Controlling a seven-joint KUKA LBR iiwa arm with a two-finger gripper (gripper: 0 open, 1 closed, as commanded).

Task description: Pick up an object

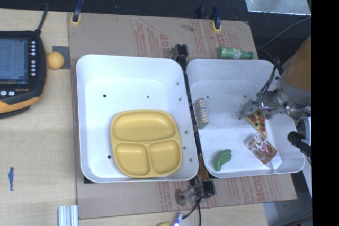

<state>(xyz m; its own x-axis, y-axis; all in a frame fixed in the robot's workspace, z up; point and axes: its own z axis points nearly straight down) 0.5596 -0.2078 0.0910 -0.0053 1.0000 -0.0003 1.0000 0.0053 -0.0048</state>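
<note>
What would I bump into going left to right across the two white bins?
Yellow divided tray → small ridged object by the middle wall → green toy → robot hand. The two packets near the hand overlap it in the order, so I skip them.

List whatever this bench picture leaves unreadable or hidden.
1. Tool, camera view: small and dark against the right bin; whether it grips anything cannot be read.
2. Orange packet: partly under the tool, so its shape and print are unclear.
3. Brown packet: lettering too small to read.
4. Arm: cut off at the picture's right side.
5. Object at the bins' divider: too blurred to identify.
</note>
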